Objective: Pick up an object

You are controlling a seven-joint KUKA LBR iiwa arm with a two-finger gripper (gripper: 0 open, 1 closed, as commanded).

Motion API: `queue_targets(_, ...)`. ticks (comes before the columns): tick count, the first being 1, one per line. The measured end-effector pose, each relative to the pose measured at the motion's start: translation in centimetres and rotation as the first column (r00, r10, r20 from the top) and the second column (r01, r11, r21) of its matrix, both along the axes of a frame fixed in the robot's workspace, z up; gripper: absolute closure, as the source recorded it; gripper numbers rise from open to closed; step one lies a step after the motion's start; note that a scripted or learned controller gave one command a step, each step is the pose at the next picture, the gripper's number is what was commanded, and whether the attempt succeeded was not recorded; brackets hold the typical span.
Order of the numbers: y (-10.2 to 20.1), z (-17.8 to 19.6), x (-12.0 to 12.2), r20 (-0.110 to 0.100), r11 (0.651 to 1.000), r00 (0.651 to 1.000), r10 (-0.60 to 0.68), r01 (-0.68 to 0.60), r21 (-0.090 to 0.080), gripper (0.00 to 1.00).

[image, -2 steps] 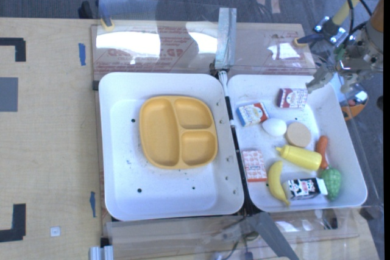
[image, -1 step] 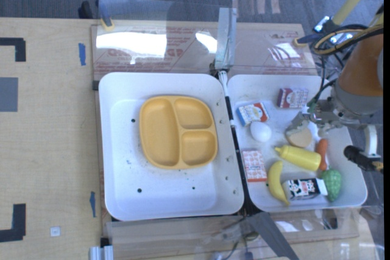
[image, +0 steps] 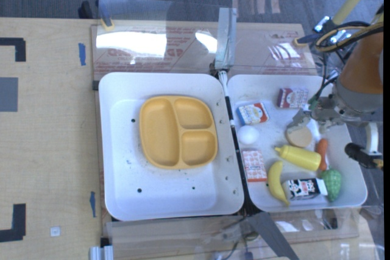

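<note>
1. A yellow mustard bottle [image: 298, 157] lies on its side in the right bin [image: 359, 195], cap pointing left.
2. A banana [image: 277, 182] curves just below it, beside a black-and-white carton [image: 303, 188].
3. A green broccoli-like piece [image: 333, 183] sits at the carton's right end, and an orange carrot [image: 322, 151] lies above it.
4. A white egg [image: 248, 134] lies near the bin's left wall, between a blue-and-white packet [image: 252, 112] and a red-and-white packet [image: 253, 165].
5. A dark red box [image: 292, 97] sits toward the back.
6. A tan bread-like slice [image: 299, 136] rests near the middle.
</note>
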State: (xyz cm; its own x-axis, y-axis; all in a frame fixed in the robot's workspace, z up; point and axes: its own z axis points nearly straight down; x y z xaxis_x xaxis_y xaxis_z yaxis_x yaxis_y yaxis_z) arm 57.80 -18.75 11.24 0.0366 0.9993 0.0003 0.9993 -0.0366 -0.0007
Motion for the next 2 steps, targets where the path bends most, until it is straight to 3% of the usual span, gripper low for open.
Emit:
queue_targets(1,3.8,-2.5,-3.8,0.006,0.999,0.999,0.034,-0.034,-0.003,0.00)
queue_targets(2,3.9,-2.6,7.1,0.002,0.971,0.971,0.238,-0.238,-0.002,0.00)
